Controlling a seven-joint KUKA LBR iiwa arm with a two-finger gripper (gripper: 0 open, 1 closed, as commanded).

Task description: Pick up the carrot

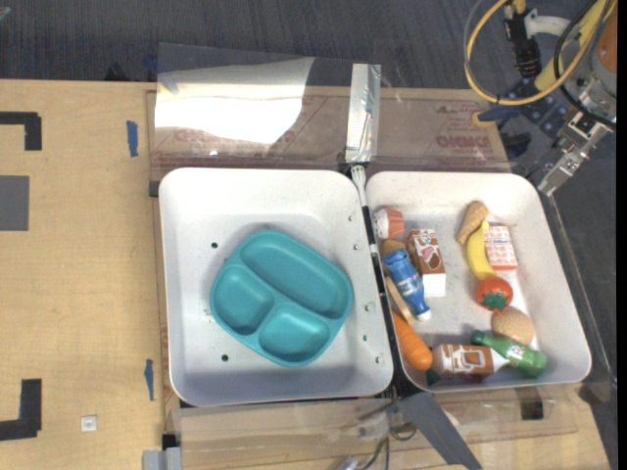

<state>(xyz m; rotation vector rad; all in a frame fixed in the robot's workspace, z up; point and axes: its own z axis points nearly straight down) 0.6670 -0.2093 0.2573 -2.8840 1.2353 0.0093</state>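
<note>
The carrot [412,345] is orange and lies at a slant in the right bin [558,292], near its front left corner and against the bin's left wall. Its lower end touches a brown bottle [464,360]. The gripper [566,163] hangs at the view's top right, just beyond the right bin's far right corner and well away from the carrot. Yellow cables loop above the gripper.
Beside the carrot lie a blue bottle [408,285], a brown and white carton [427,254], a banana [477,254], a tomato [495,293] and a green bottle [510,352]. The left bin [186,262] holds a teal divided plate [282,297].
</note>
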